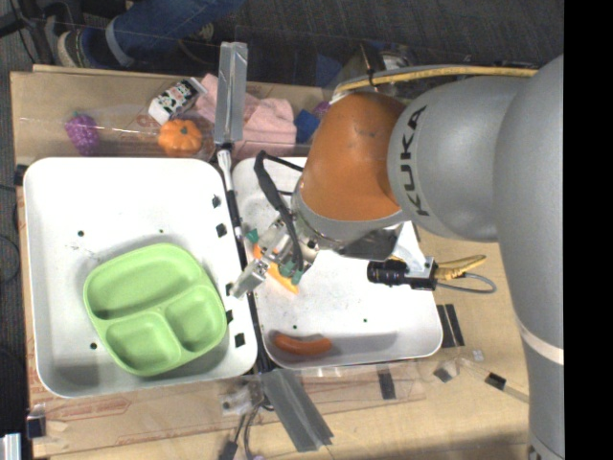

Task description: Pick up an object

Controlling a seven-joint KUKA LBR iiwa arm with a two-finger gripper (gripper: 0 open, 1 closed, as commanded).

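- Low over the left part of the right-hand shallow white bin (421, 338), the metal two-finger gripper (271, 264) is seen; its opening cannot be told.
- A small orange-and-green object (286, 276) lies touching or just beside its tips.
- A reddish-brown sausage-shaped item (302, 344) lies nearer the bin's front edge, long axis left-right.
- A green divided plastic tray (153, 305) sits in the left white bin (57, 190).

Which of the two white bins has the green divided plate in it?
The left bin, the one farther from the arm. The green divided plate lies in its lower half; the right bin holds a reddish-orange object instead.
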